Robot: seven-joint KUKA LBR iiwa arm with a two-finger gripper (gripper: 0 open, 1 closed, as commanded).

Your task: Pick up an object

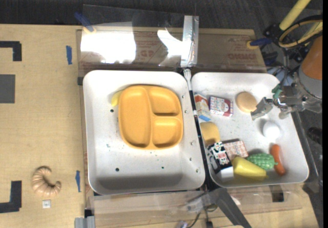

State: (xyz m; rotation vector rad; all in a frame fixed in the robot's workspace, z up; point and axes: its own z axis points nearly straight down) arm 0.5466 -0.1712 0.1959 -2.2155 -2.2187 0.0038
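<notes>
1. On the bench's left edge, near the front corner, a tan croissant-like toy [46, 181] lay well apart from both bins.
2. The left bin [97, 119] carried an orange divided tray [150, 116], set towards its back half, with a sliver of something yellow showing under the tray's left rim.
3. The right bin [300, 168] held the candidates for picking: a red-and-white carton [221, 105] near its back-left corner, a tan bun-like round [246, 101] just right of it, a yellow rounded piece [209, 131] against the left wall, and a small printed box [226, 151] below that.
4. Along the right bin's front edge lay a yellow lemon-like toy [249, 168] touching a green bumpy one [262, 160], with an orange carrot [277, 158] beside them near the front-right corner. A white ball [271, 130] sat near the right wall.
5. The gripper [272, 107] hung over the right bin's back-right part, between the bun and the white ball; its fingers appeared spread apart, with nothing between them.
6. The step in hand looked like the approach: no object was yet taken.
7. The next move likely called for settling on one target, centring the fingers over it, descending and closing without nudging a neighbour.
</notes>
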